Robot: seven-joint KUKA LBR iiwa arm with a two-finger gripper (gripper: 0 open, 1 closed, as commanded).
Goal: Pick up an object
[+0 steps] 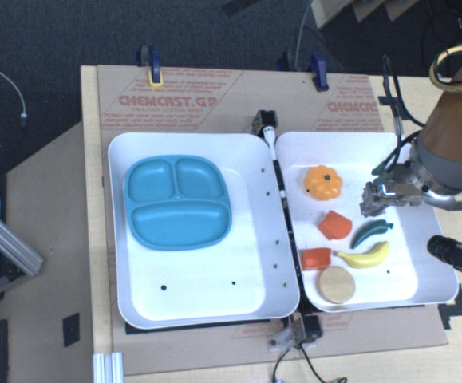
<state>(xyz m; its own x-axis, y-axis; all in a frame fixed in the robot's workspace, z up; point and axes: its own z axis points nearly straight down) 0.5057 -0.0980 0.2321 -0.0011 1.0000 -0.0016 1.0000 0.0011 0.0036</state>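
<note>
The right bin [406,154] holds an orange pumpkin-shaped toy [324,182], a red block [335,224], a dark teal vegetable [372,232], a yellow banana [366,254], a smaller red piece [316,258] and a tan round disc [337,284]. My gripper [377,200] hangs over the right bin, just above and slightly right of the teal vegetable, to the right of the pumpkin. I see nothing held in it.
A blue divided plate [179,202] lies in the left bin [215,294]. A black divider [277,182] runs between the bins. The grey and orange arm [454,134] covers the right bin's far right corner. Clamps [318,70] sit on the bench's back edge.
</note>
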